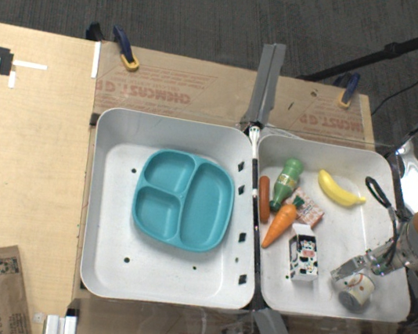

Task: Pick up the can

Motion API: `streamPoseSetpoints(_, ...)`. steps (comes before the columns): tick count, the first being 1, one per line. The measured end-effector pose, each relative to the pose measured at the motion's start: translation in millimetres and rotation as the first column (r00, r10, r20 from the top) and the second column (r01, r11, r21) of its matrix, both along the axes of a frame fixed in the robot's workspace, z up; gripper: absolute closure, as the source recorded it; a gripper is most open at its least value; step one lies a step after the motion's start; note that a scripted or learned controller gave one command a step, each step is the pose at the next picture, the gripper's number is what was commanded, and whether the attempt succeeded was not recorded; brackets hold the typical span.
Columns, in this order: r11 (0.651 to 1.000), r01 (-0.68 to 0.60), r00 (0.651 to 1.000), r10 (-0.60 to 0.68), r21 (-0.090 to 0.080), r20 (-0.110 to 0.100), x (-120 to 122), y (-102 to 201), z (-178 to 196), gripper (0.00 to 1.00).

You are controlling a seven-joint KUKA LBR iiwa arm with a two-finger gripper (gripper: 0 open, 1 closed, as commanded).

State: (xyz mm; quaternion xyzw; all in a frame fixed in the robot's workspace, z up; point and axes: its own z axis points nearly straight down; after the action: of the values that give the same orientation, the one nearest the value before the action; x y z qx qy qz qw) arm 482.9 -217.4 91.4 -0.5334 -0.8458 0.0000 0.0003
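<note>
Worktop (18, 170), pale wood with a brown cardboard sheet (228, 98) across its far side, carrying two shallow white bins set side by side

Left bin (98, 263): one item, a teal divided plate (184, 199) with three compartments, lying flat near the middle

Right bin (314, 299): seven items counted
- one green bottle (286, 182), lying tilted toward the far left part
- one orange carrot (279, 224), just beside the bottle's lower end
- one reddish sausage-shaped piece (265, 198), along the bin's left wall, next to the carrot
- one small red and white packet (309, 210), touching the carrot's thick end
- one white carton with dark print (304, 257), lying flat below the packet
- one yellow banana (339, 190), near the far wall, well apart from the carton
- one can (355, 290), silvery, lying tilted in the near right corner

One arm reaching in from the right; its end effector (363, 267) sits low over the near right corner, right at the can. Its fingers are spread, one pale finger (349, 267) pointing left just above the can; the can is not seen pinched between them, and whether metal touches it cannot be told from here

Two blue and yellow clamps (126, 47) on the cardboard's far edge, one toward each end
</note>
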Motion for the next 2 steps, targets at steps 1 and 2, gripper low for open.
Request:
streamPoseSetpoints(1, 0.944, -0.330, 0.944, 0.330, 0.000, 0.000, -5.2, -4.3, -0.3, 0.00)
streamPoseSetpoints(2, 0.885, -0.465, 0.885, 0.465, 0.000, 0.000, -4.3, -3.2, -0.3, 0.00)
